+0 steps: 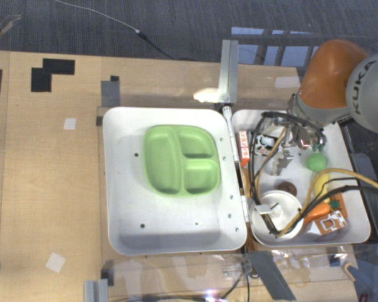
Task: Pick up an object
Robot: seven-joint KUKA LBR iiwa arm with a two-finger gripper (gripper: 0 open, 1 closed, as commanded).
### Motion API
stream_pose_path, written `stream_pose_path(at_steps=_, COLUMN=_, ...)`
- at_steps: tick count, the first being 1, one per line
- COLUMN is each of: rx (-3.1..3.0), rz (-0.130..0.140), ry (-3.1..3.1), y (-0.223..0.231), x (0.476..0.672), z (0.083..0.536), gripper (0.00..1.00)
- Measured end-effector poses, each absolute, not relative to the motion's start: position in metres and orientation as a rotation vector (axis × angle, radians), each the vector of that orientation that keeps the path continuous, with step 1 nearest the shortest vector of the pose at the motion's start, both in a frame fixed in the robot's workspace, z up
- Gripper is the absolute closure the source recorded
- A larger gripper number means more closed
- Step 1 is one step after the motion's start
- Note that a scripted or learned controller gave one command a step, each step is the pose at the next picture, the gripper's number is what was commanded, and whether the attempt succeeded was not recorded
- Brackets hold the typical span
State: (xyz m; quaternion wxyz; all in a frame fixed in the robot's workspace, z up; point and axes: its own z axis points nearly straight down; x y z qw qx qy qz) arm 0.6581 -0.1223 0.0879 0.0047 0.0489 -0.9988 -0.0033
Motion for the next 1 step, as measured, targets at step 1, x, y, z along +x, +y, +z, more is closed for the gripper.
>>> stream_pose_path(at_steps=1, rx=-0.021, rz=-0.001, ry=-3.15, y=-0.1525, x=0.6406, z=0.0857, gripper=0.0)
